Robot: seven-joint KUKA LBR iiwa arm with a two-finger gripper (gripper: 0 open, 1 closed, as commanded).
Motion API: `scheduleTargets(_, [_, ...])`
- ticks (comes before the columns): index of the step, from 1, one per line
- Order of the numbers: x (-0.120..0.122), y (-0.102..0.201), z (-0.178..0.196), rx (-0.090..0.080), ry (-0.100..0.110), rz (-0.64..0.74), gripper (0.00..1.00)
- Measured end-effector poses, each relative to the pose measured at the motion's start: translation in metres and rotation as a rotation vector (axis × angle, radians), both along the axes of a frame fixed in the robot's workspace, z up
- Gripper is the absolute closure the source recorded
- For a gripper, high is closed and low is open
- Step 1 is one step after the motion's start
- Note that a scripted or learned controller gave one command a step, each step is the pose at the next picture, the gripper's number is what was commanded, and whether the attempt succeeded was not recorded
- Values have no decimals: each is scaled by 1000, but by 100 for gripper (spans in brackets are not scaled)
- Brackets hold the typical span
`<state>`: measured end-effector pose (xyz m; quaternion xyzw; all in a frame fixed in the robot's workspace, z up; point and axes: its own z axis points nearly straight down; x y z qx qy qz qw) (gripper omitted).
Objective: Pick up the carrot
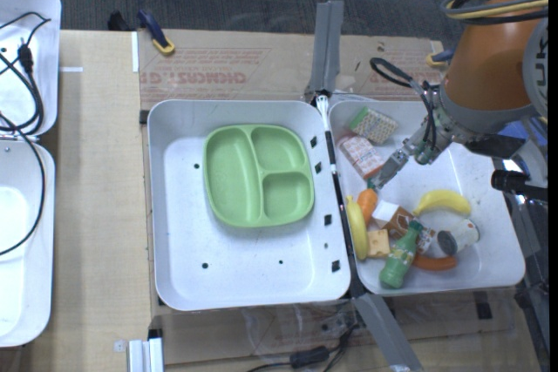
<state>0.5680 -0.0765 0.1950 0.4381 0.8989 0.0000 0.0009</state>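
The carrot point(367, 204) is small and orange with a green top. It lies near the left wall of the right bin point(501, 270), among other toy food. My gripper point(385, 173) reaches in from the right, slanting down and to the left. Its tip hangs just above and to the right of the carrot's green end. Whether it touches the carrot cannot be made out. Nothing is seen held in it.
Around the carrot lie a yellow corn-like piece point(356, 227), a cheese wedge point(377, 242), a green bottle point(398, 262), a banana point(443, 202), a pink packet point(359, 155) and a cracker box point(375, 125). The left bin point(174, 257) holds a green divided plate point(260, 174).
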Motion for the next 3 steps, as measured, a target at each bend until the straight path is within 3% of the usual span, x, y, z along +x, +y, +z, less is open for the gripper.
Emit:
scheduleTargets(1, [-19, -33, -39, 1, 2, -112, 0])
scheduleTargets(2, [5, -25, -95, -2, -6, 125, 0])
scheduleTargets(3, [-27, -21, -103, 1, 2, 270, 0])
